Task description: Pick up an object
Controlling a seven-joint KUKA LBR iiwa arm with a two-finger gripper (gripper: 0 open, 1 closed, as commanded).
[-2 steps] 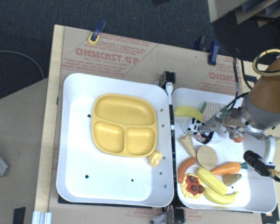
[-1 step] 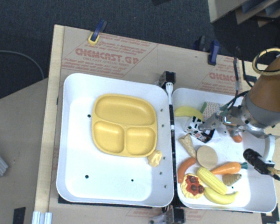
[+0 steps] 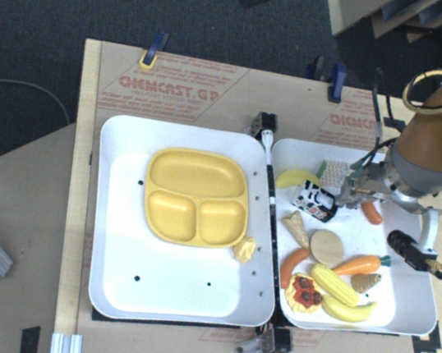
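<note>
My gripper point(image 3: 350, 188) hangs over the back of the right bin point(image 3: 415, 304), on the grey arm with the orange band point(image 3: 433, 122). It sits just right of a black-and-white toy point(image 3: 314, 198) and a pale checked piece point(image 3: 334, 173). A small red sausage point(image 3: 372, 212) lies just right of it. Nearer the front are a tan round cookie point(image 3: 327, 247), a carrot point(image 3: 357, 264), two bananas point(image 3: 337, 285), a pizza slice point(image 3: 305, 293) and a longer red sausage point(image 3: 293, 266). I see nothing lifted off the bin floor.
The left bin point(image 3: 114, 221) holds a yellow divided plate point(image 3: 197, 197) and a small yellow piece point(image 3: 243, 250) by its right wall. A yellow-green item point(image 3: 293, 179) and a tan cone point(image 3: 296, 225) lie at the right bin's left side. A black cable part point(image 3: 407, 248) juts over the right bin.
</note>
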